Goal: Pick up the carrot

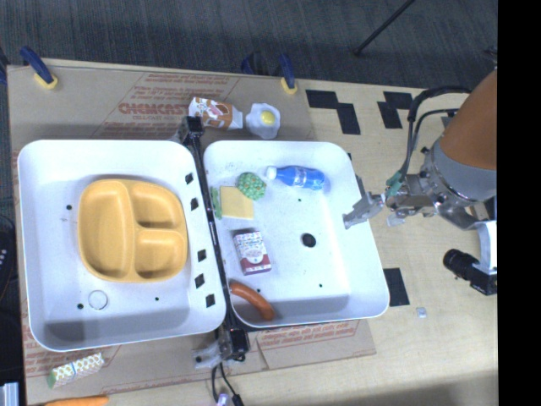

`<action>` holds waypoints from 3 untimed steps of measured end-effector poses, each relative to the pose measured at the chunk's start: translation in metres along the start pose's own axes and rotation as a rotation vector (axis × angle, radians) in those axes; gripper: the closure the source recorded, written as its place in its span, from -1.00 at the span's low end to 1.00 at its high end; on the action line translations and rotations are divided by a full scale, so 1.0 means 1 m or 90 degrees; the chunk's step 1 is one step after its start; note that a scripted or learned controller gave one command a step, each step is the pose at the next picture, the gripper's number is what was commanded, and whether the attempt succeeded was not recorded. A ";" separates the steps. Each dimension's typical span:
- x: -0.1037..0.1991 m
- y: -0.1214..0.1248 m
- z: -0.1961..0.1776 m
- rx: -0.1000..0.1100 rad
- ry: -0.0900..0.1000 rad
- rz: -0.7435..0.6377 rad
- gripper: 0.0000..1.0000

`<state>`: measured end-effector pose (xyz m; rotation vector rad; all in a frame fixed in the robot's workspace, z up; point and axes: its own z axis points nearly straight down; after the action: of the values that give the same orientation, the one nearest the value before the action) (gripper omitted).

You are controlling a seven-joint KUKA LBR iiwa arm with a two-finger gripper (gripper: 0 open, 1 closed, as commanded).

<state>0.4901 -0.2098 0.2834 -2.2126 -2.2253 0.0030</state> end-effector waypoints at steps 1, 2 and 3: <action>0.089 0.002 0.096 0.001 0.000 -0.016 -1.00; 0.118 0.058 0.131 -0.001 -0.001 -0.121 -1.00; 0.171 0.146 0.091 -0.002 -0.001 -0.116 -1.00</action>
<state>0.6347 -0.0378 0.1922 -2.0027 -2.4187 0.0006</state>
